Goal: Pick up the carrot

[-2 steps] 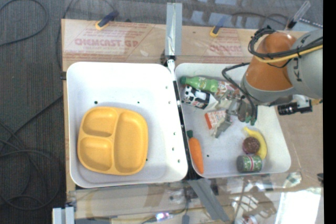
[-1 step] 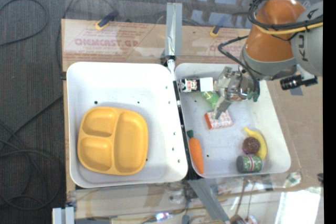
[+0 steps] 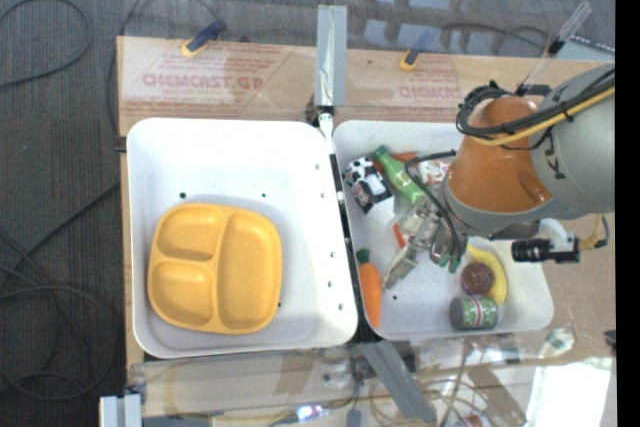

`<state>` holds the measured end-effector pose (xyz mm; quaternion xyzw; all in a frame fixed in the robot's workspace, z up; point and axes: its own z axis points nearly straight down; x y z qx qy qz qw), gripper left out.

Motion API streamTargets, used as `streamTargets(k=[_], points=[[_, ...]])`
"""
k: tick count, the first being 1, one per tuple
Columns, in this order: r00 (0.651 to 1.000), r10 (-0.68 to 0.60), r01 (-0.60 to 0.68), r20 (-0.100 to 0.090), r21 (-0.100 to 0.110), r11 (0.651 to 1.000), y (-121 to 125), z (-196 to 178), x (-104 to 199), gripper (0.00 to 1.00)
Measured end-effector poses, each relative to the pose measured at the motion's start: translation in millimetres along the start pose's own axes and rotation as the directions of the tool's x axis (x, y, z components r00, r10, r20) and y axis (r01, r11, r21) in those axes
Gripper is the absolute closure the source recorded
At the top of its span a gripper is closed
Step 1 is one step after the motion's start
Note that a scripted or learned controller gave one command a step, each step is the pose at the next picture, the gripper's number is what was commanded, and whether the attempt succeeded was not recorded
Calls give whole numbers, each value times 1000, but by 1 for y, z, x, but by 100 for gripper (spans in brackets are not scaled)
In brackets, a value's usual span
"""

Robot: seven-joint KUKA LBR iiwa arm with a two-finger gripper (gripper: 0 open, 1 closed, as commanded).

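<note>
On the left, the left bin [image 3: 150, 145] holds a yellow divided plate [image 3: 214, 267] lying flat toward its near-left part; nothing of the task sits there.

Across the divider, the carrot [image 3: 370, 293] lies in the right bin [image 3: 530, 300], hard against that bin's left wall and near its front corner. It is a short orange piece, blunt and thick, with a pale greenish cap at its far end; its long axis runs roughly from far to near, almost parallel with the wall it hugs.

The claw [image 3: 408, 255] hangs just to the right of it and slightly farther back, its metal fingers [image 3: 400, 267] pointing down and leftward toward the carrot's upper end. The fingers look parted by a narrow gap, with nothing between them, and a little floor shows between their tips and the carrot. So the coming move turns on a short shift leftward and nearer, and the jaws would need to straddle the carrot across its width; the wall leaves little room for the left-hand finger.

Farther right lie a green bottle [image 3: 397, 171], a banana [image 3: 488, 271] and a small can [image 3: 473, 313], under the orange band [image 3: 497, 165].
</note>
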<state>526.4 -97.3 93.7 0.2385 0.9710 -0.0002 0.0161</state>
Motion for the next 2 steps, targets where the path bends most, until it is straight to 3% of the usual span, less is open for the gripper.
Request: streamTargets(k=[1, 2], points=[[1000, 3, -2, 14, -7, 1000, 3, -11, -5, 100], [1000, 2, -2, 15, -7, 1000, 3, -11, -5, 0]])
